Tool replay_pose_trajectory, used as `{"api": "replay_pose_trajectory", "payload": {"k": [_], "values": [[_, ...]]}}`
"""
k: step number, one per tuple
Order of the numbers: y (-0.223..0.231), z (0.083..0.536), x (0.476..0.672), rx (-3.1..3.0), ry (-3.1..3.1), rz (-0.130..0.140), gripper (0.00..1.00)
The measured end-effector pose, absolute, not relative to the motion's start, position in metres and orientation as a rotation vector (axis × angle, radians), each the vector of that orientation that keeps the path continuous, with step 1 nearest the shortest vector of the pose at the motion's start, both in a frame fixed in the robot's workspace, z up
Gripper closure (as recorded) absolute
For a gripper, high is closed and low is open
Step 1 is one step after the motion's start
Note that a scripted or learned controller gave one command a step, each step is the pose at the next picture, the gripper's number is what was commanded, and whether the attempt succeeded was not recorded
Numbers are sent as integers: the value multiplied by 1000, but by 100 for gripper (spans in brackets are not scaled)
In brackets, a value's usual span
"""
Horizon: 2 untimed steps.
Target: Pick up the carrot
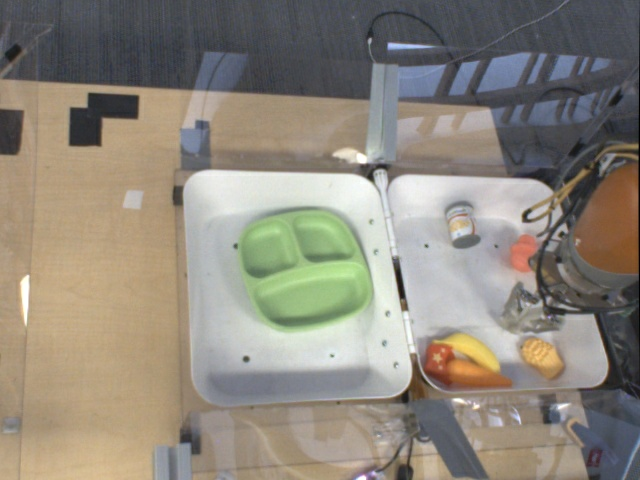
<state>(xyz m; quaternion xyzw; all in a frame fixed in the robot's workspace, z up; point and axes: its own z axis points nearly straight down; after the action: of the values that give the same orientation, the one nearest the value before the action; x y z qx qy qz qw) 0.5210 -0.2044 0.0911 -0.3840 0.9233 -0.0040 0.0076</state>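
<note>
The carrot [477, 374] is an orange root lying along the front edge of the right bin [440, 298], just in front of a yellow banana [472, 349]. My gripper [527, 310] hangs over the right bin's right side, up and to the right of the carrot and apart from it. The arm's orange band [608, 226] covers the wrist above it. Nothing shows between the fingers.
A red piece [437, 357] sits left of the carrot and a yellow corn-like piece [541, 357] to its right. A small can [460, 224] and a pink-red object [524, 253] lie farther back. The left bin [215, 368] holds a green divided plate [303, 268].
</note>
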Motion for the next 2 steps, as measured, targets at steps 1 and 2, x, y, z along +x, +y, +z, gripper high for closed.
{"api": "replay_pose_trajectory", "payload": {"k": [1, 2], "values": [[-197, 109, 512, -1830, 2545, -5, 100], [-204, 90, 542, -2135, 2295, -10, 100]]}}
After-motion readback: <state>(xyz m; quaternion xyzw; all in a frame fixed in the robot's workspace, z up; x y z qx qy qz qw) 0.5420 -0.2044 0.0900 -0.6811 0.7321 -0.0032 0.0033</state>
